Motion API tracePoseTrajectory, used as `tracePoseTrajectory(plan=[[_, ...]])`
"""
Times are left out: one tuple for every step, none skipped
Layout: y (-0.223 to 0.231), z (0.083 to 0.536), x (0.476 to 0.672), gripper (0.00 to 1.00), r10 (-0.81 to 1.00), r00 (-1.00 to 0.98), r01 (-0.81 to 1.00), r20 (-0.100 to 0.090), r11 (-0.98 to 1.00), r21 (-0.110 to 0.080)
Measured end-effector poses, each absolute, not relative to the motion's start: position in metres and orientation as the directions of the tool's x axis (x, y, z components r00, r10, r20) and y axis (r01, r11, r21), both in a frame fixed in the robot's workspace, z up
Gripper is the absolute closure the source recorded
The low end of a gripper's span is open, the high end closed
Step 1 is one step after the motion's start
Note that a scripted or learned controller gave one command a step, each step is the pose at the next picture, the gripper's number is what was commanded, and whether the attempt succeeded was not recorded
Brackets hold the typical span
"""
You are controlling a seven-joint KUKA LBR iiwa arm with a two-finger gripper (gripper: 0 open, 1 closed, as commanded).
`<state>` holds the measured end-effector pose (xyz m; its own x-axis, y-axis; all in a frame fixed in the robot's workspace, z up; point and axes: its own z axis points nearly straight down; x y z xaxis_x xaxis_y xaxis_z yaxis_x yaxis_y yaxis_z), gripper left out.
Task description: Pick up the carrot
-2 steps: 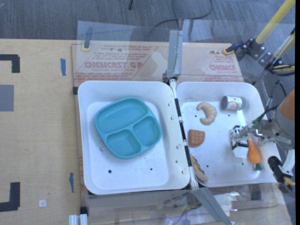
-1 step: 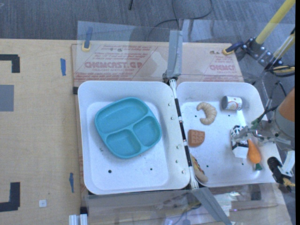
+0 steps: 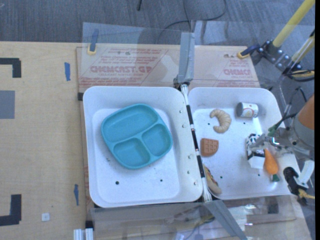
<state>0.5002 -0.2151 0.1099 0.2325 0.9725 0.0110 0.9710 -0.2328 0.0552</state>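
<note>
One small carrot (image 3: pixel 270 162), likely light, stiff, smooth plastic, lies near the right bin's (image 3: pixel 235 95) right edge under the claw (image 3: pixel 264 151); claw state unclear; grip across its thick middle.

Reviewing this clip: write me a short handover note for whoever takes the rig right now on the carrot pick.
Gripper: low over the right bin's right side, directly at the carrot; finger state unreadable from this angle.
Carrot: at the right bin's right edge, its upper end at the gripper, orange body pointing toward the bin's near corner. Whether it is lifted or lying on the floor cannot be told.
Other items: croissant, waffle and a small can in the right bin; blue divided plate in the left bin.
Done: arm has reached the carrot.
Left: confirm grip, lift clear.
</note>
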Motion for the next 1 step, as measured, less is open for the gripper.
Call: tracePoseTrajectory(plan=[[-0.2100,0.1083,0.4984,0.00,0.892,0.452,0.891,0.025,-0.452,0.042]])
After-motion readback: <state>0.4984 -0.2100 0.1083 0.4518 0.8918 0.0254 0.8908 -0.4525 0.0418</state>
